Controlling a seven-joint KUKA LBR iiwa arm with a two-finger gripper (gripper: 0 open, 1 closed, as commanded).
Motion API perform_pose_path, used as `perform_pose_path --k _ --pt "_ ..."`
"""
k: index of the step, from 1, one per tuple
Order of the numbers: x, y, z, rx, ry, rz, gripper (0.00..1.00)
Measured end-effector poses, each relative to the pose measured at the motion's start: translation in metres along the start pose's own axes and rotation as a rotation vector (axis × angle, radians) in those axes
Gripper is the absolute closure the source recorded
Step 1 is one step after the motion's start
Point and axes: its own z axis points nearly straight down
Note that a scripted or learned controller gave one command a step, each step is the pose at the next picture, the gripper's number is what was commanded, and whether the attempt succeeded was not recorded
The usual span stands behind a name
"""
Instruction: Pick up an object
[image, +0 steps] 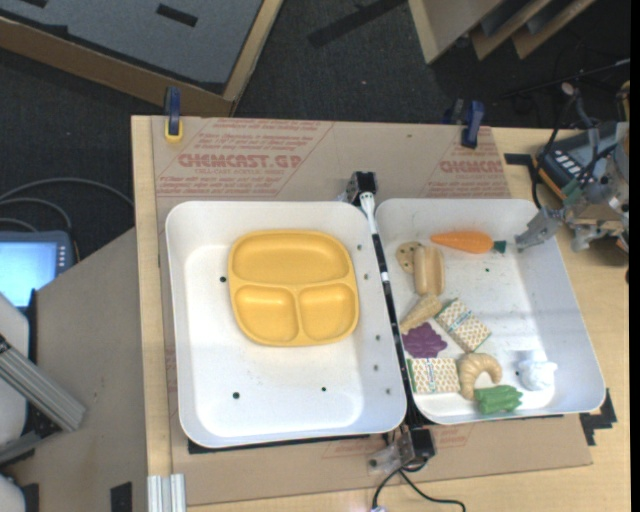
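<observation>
My gripper (528, 232): at the right white bin's (560, 330) far rim; grip unreadable, nothing seen held.
Nearest: orange plastic carrot (462, 242), just beside me, lying flat, easiest reach.

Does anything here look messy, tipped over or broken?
Nothing looks spilled or broken. The yellow divided plate sits flat in the left bin. The toy foods, among them the carrot, croissant and grapes, lie jumbled along the right bin's left side, a few touching.
</observation>
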Motion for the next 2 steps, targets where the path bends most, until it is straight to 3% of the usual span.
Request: perform_pose_path --k 1,2 --pt "-0.005 0.077 0.09 -0.001 -0.001 -0.003 0.0" --pt "0.054 0.076 0.124 0.002 0.001 -0.005 0.0"
